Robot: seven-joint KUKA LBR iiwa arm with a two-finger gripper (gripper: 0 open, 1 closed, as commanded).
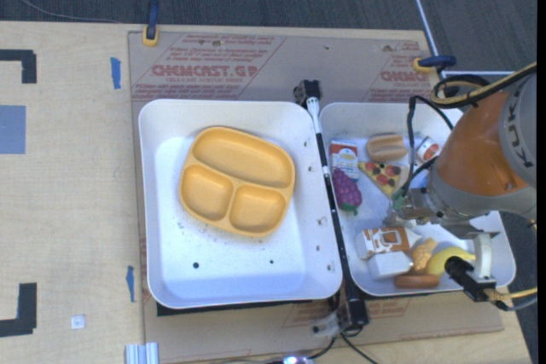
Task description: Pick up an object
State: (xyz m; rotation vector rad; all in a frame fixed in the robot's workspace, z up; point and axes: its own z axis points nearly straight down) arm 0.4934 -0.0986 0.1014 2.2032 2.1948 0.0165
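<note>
The right bin (503,256) holds several toy foods: a hot dog bun (386,147), a red and white carton (344,156), purple grapes (347,189), a pizza slice (381,175), a small can (426,151), a brown and white carton (386,242), a yellow banana (445,261) and a sausage (415,279). My gripper (401,205) hangs low over the middle of this bin, just below the pizza slice and above the brown carton. The orange band and grey wrist cover the bin's right half. I see nothing clearly held.
In the left bin (162,209) lies a yellow divided plate (237,181). A black rod (322,175) runs along the seam between the two bins. Cables (444,89) loop above the arm at the right bin's far edge.
</note>
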